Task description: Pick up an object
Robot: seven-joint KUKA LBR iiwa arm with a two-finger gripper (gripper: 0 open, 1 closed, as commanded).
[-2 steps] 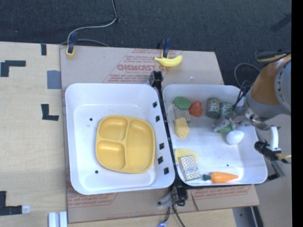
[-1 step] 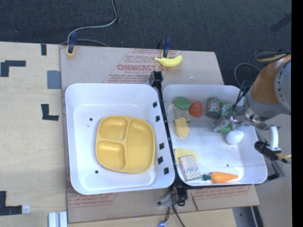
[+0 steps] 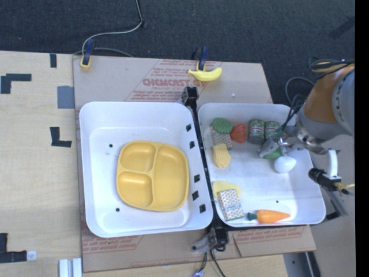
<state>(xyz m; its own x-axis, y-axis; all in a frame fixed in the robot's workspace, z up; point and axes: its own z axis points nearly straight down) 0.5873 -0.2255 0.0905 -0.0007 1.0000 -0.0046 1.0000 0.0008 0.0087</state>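
The right bin (image 3: 300, 198) holds several toy foods. Along its far side lie a green vegetable (image 3: 221, 124), a red tomato (image 3: 238, 133) and two dark green cans (image 3: 263, 130). A yellow corn piece (image 3: 221, 155) lies near the left wall, a patterned box (image 3: 230, 203) on a yellow slice at the near left, and an orange carrot (image 3: 272, 216) at the near edge. A white egg-like ball (image 3: 284, 164) rests at the right side. My gripper (image 3: 274, 149) hangs low over the bin just right of the cans, directly above and touching or almost touching the white ball.
The left bin (image 3: 98, 126) holds a yellow divided plate (image 3: 153, 175). A yellow toy banana (image 3: 206, 73) lies on the cardboard behind the bins. The grey arm (image 3: 328, 111) comes in over the right bin's right wall. Black clips line the wall between the bins.
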